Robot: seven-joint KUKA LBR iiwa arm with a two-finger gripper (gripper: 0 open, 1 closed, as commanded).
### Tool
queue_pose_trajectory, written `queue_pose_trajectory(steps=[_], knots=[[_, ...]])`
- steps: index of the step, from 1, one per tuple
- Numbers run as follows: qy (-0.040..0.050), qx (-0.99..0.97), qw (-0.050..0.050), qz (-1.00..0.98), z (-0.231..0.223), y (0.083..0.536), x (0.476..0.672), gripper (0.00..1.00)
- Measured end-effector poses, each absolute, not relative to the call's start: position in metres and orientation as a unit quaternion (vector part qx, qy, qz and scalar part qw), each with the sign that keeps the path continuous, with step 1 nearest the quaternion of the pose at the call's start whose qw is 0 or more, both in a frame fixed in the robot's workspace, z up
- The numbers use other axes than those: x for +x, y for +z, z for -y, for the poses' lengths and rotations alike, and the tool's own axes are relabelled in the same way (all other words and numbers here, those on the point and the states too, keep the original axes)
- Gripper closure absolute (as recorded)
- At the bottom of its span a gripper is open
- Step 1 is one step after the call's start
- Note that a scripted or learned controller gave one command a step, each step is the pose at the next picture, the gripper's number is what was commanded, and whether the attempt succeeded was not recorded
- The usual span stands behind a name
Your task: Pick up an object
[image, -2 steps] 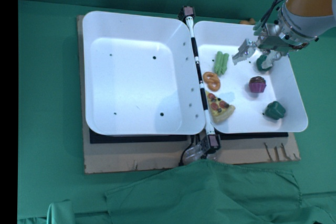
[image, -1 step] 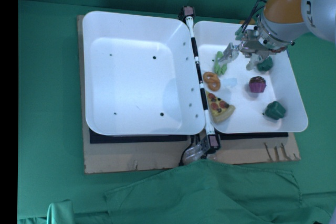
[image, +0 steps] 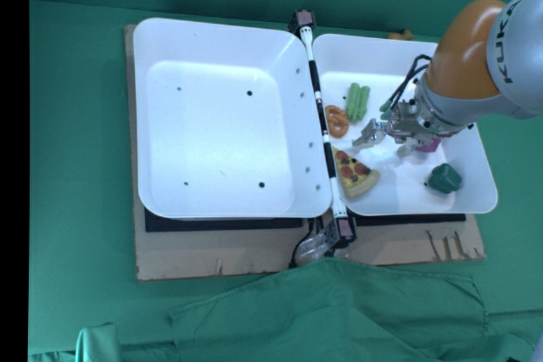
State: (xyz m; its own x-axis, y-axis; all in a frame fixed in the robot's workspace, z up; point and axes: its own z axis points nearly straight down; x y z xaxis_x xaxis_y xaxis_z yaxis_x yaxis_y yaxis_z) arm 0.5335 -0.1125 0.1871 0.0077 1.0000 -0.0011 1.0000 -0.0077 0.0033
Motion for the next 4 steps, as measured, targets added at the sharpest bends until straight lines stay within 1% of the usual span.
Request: queue_pose_trajectory(steps=[1, 2, 3, 4], knots=[[0.0036, 0.707, 0.007, -0.707, 0.121, 0.185, 0.636, 0.0], [0.0044, 0.709, 0.006, -0.706, 0.157, 0.186, 0.623, 0.0], [-0.0016, 0.707, -0.004, -0.707, 0.169, 0.183, 0.696, 0.0], [0.002, 0.708, 0.005, -0.706, 0.17, 0.2, 0.697, 1.0]])
